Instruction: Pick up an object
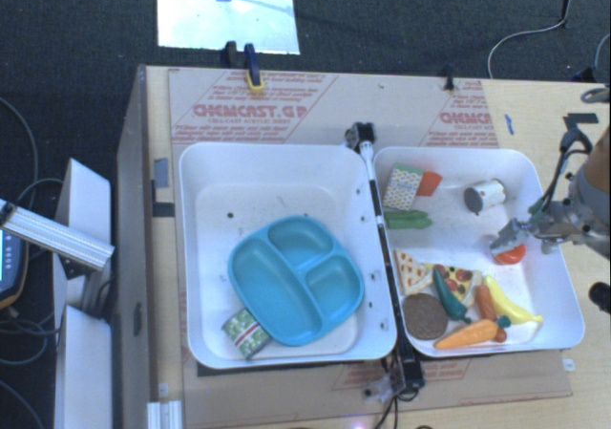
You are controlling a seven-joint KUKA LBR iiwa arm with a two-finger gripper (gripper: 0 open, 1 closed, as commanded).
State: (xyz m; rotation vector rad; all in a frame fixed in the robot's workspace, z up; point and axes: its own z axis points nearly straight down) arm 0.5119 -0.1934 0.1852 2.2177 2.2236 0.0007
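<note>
1 small red thing (511,254) lies in the right bin (558,226), round and shiny, right under my claw (516,238). I cannot tell whether my claw grips it.

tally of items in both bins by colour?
Blue: 1, divided plate
Green: 3, carton, pea pod, box
Orange/red: 4, carrot, block, sausage, tomato
Yellow: 2, banana, pizza slice
Brown: 1, cookie
Silver: 1, can
Total: 12
</note>
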